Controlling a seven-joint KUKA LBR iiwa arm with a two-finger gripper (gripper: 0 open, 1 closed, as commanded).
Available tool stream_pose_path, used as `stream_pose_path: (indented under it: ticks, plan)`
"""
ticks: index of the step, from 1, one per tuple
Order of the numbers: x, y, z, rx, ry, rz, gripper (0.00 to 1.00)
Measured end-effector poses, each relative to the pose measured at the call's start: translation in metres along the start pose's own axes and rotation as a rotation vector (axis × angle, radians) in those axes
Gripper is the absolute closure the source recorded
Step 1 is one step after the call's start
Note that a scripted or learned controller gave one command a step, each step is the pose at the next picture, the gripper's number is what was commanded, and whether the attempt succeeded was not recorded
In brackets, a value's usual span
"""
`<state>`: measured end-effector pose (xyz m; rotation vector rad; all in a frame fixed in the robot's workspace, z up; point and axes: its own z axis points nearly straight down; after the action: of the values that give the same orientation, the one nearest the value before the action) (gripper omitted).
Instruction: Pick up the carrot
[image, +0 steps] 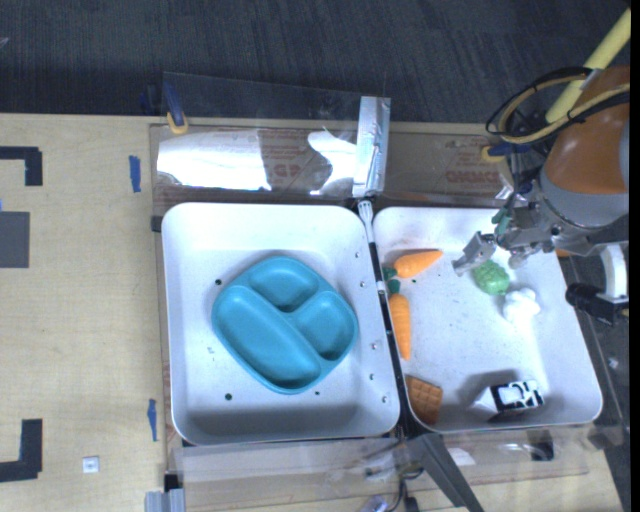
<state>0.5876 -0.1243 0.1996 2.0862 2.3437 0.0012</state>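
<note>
Bright, even overhead light fills the scene, and the two shallow white plastic bins (180, 330) come out near overexposed, their rims losing detail. Strong glare washes across the clear plastic sheet (260, 160) behind them, hiding what lies under it. The turquoise divided plate (285, 322) throws only a soft, faint shadow. The grey and orange arm (590, 170) looks slightly blurred. Overall sharpness is modest, with small objects grainy

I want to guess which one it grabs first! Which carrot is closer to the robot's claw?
The upper carrot, lying crosswise with its green top towards the bin divider. It is nearer the gripper than the other carrot, which lies lengthwise along the divider, lower down.
</note>
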Motion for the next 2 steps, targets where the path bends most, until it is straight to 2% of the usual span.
stream_pose_path:
  ticks: [1,2]
  plan:
    - [0.009,0.056,0.065,0.000,0.001,-0.360,0.00]
    - [0.009,0.077,0.113,0.021,0.009,-0.527,0.00]
